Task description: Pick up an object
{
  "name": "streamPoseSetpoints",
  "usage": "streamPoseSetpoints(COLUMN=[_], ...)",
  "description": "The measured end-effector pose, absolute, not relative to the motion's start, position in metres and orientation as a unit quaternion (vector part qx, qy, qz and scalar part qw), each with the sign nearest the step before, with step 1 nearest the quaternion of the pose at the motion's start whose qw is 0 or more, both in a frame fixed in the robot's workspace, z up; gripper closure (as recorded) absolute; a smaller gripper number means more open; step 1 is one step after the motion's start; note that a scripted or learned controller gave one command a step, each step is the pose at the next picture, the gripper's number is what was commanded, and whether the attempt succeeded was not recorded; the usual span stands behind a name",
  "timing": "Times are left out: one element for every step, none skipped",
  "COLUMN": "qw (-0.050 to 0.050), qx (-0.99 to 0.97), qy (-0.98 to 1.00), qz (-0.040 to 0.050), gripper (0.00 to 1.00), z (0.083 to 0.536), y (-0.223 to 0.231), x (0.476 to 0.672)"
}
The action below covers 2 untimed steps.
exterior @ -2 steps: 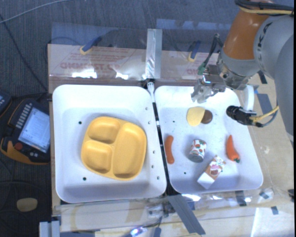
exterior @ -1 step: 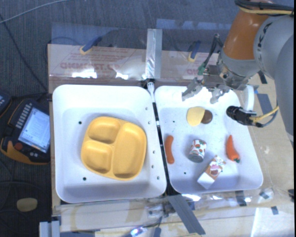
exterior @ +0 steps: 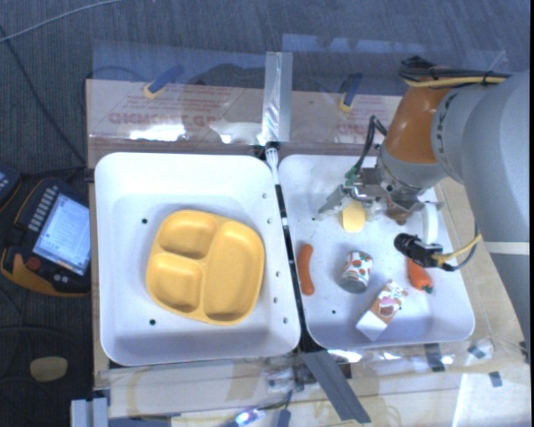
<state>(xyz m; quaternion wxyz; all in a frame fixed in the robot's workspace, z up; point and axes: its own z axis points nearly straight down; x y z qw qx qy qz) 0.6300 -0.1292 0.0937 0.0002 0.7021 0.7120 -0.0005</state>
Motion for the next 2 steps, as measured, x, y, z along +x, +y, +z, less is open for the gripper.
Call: streamPoseSetpoints(qw=[-0.002,-0.005], qx=[0.702,0.728], qy=[0.712,0.686], qz=[-0.0017,-0.006], gripper=[1.0,1.0], z=[0.101,0.18], y=[-0.129,-0.043], x=[0.629,0.665])
